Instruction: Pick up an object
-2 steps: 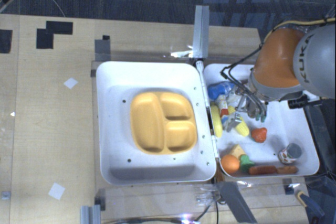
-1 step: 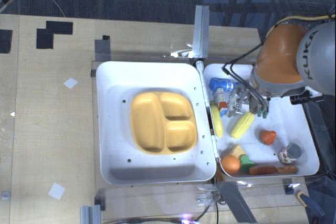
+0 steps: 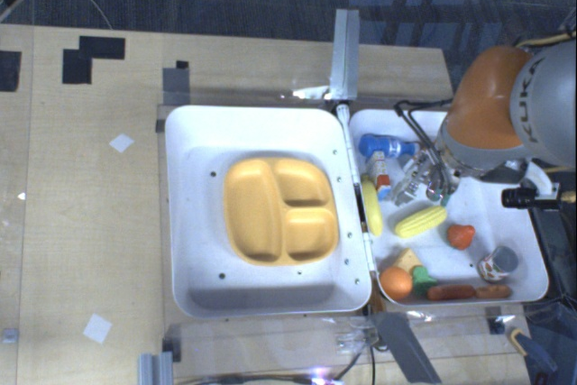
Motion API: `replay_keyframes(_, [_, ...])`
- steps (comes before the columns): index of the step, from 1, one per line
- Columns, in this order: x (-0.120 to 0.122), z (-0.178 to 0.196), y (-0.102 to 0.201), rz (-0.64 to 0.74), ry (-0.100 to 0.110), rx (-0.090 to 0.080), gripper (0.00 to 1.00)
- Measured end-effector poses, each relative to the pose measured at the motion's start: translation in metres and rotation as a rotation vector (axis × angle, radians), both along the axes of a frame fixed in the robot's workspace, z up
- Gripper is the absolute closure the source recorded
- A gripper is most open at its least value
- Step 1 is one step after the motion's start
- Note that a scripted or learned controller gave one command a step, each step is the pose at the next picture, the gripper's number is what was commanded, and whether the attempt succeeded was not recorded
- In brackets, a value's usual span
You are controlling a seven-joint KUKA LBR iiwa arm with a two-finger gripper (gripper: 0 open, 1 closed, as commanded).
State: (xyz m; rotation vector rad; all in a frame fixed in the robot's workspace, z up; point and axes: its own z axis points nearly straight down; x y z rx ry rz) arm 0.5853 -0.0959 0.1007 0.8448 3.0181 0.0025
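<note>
A wooden counter [image 3: 81, 221] carries 2 shallow white bins side by side, seen from above at a slant. The left bin [image 3: 194, 284] holds a yellow divided tray [image 3: 278, 210] with 3 compartments. The right bin [image 3: 532, 270] is crowded with small items: a blue bottle [image 3: 382, 145] near the far wall, a yellow corn cob [image 3: 421, 219] in the middle, a yellow banana [image 3: 370, 207] against the wall nearest the left bin, a red pepper [image 3: 461, 235], an orange [image 3: 397, 282], a sausage [image 3: 469, 290] along the near wall and a small can [image 3: 499, 261].

The grey arm with its orange band reaches in from the right. Its tool [image 3: 422, 183] hangs low over the right bin, just above the far end of the corn cob and beside the blue bottle. I cannot tell if the tool is spread or together, and nothing is visibly held.

Likely risks: the items lie close, so the tool could land between corn and bottle and grip nothing, or nudge a neighbour aside. The rounded corn may roll away.

Open room is scant. The bin walls hem the items in, and the clearest floor lies toward the far right corner.
</note>
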Motion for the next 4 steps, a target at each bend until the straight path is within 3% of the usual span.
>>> replay_keyframes(1, [0.046, 0.029, 0.005, -0.179, -0.003, 0.001, 1.0])
replay_keyframes(2, [-0.097, 0.013, -0.031, -0.283, 0.005, 0.0, 1.0])
replay_keyframes(3, [-0.078, 0.0, -0.094, -0.189, 0.001, 0.0, 1.0])
replay_keyframes(4, [-0.085, -0.005, -0.109, -0.778, 0.002, 0.004, 1.0])
